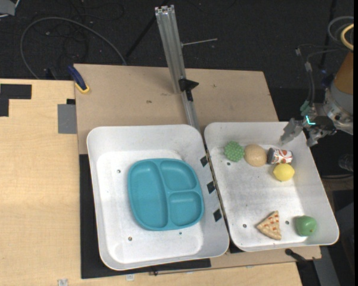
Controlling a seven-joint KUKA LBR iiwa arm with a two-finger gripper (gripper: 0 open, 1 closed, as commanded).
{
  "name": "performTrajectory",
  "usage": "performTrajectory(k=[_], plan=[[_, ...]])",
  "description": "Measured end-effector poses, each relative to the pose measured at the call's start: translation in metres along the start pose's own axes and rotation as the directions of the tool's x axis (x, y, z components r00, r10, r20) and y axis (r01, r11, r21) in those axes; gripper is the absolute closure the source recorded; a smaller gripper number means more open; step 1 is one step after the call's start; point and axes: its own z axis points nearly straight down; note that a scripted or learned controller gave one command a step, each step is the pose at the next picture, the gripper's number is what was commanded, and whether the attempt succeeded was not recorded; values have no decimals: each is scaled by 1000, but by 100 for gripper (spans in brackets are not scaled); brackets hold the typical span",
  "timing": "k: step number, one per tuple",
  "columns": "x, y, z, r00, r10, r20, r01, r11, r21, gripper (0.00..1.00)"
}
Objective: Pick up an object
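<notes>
1. camera view: gripper (301, 131) sits at the upper right edge of the right bin (258, 210); fingers look spread apart with nothing between them.
2. red-and-white can (280, 156) lies on its side just below-left of the gripper, near but not touching.
3. yellow lemon (283, 172) touches the can from below; beige ball (255, 155) and green knobbly ball (233, 151) are further left of the gripper.
4. pizza slice (269, 226) and green apple (305, 225) are well below it, at the bin's near edge.
5. teal divided plate (164, 193) is in the left bin (107, 219), far left of the gripper.
</notes>
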Motion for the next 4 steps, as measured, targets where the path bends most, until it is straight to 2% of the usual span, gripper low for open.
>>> performTrajectory(k=[1,2,3,4], plan=[[0,1,-2,1000,0,1,0,1000,-3,0],[7,4,61,1000,-4,-1,4,1000,4,0],[8,-6,120,1000,-1,-1,1,1000,4,0],[7,-5,140,1000,0,2,0,1000,-5,0]])
